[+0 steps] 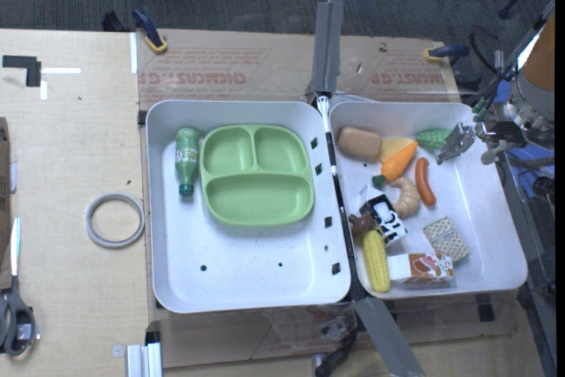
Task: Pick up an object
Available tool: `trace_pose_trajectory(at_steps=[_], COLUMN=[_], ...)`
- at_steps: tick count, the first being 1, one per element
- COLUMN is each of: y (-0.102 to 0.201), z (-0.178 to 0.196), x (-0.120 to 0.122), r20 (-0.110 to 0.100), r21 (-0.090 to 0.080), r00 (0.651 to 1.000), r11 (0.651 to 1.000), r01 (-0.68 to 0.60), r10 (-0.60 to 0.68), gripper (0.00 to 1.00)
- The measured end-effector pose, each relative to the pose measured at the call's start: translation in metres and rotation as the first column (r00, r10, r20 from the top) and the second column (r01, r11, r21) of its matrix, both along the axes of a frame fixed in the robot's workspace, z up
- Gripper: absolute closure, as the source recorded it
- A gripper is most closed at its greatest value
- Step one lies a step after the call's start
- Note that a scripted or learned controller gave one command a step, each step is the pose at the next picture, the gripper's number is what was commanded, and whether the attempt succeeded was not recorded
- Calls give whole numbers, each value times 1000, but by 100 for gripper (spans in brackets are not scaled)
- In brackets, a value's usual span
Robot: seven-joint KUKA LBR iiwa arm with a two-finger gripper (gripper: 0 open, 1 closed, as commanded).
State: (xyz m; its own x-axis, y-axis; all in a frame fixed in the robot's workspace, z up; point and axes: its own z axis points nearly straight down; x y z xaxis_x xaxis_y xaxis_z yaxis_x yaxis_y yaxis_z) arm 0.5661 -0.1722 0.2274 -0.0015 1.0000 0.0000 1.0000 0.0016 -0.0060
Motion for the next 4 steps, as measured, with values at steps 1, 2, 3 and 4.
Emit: trace_pose_trajectory(at_steps=[1, 2, 3, 4], y=[49, 46, 139, 139], z=[-138, -130, -39, -39], x=[17, 18, 72, 72], r20=[2, 3, 1, 1], r21=[0, -1, -2, -2], r00=[997, 997, 1000, 1000], r11=[997, 997, 1000, 1000], r01=[-82, -78, -9, -10], r10=[82, 78, 9, 10], gripper=[0, 100, 100, 0])
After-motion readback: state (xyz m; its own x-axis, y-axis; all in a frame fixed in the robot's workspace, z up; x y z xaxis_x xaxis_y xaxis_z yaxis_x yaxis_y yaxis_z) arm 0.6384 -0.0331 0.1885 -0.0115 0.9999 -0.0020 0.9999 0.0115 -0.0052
